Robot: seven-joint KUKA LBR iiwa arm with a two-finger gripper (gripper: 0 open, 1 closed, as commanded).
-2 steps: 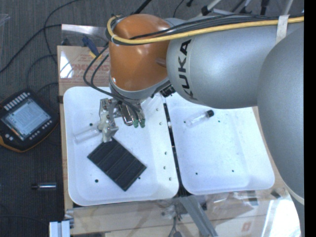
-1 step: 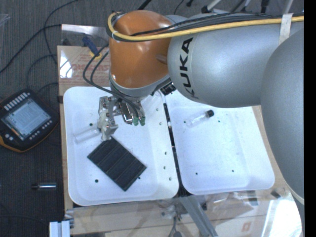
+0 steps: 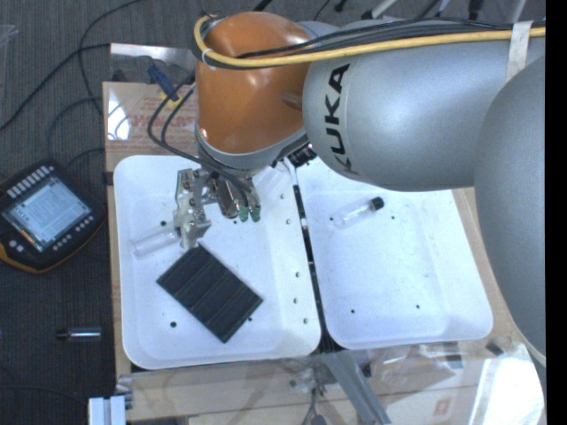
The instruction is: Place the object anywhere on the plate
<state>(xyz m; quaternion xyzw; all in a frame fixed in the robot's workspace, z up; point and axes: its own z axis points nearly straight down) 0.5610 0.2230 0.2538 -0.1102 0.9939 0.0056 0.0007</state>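
Right, camera view: arm [image 3: 399, 104] comes in from the right, orange band sitting over the far edge of the left bin [image 3: 142, 326]. Hand [image 3: 190, 228] hangs over that bin's far-left part, pointing down. Can't tell how its tips stand; metal parts overlap from this angle.

A clear tube [image 3: 151, 240] lies just beside the hand tip, toward the left bin's left edge; touching or gripped, can't tell. A second clear tube with black cap [image 3: 357, 211] lies in the right bin [image 3: 461, 317], near its far-left corner, tilted, well apart from the hand.

Plate [image 3: 210, 291] is the dark ribbed rectangle, flat in the left bin, turned diagonal, around the middle toward the near edge. Its far corner sits just below the hand tip. Neither tube is on it.

Both bins sit side by side on the surface [image 3: 124, 113]. Teach pendant [image 3: 44, 215] lies on the floor off the surface's left edge.
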